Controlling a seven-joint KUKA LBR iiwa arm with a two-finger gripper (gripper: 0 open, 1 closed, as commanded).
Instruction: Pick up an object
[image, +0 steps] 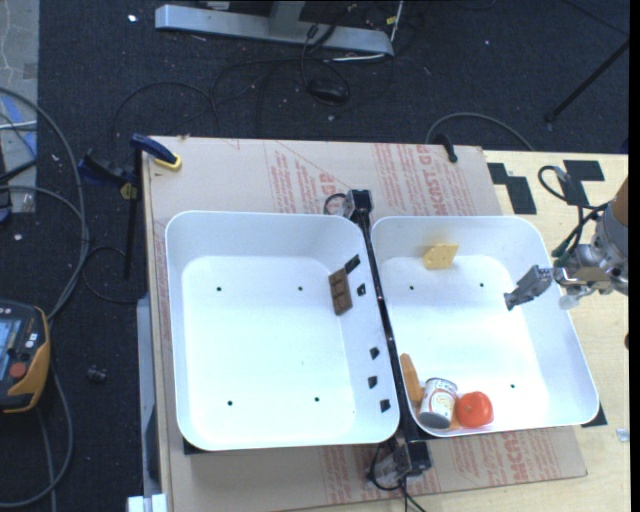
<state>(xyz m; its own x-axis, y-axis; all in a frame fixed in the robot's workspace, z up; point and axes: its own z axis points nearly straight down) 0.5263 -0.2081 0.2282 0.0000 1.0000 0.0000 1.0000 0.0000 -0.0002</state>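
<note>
One camera sat high above my bench (260, 170) and looked down at a slant. It was far enough back to take in both white bins, the left bin (270, 340) and the right bin (480, 330), plus the dark floor (80, 100) beyond the bench. My arm (600, 255) came in from its right side.

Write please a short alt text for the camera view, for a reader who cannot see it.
The gripper hangs over the right bin, holding nothing visible. That bin holds a yellow piece, a carrot, a small can and a tomato; the left bin holds a brown block.
</note>
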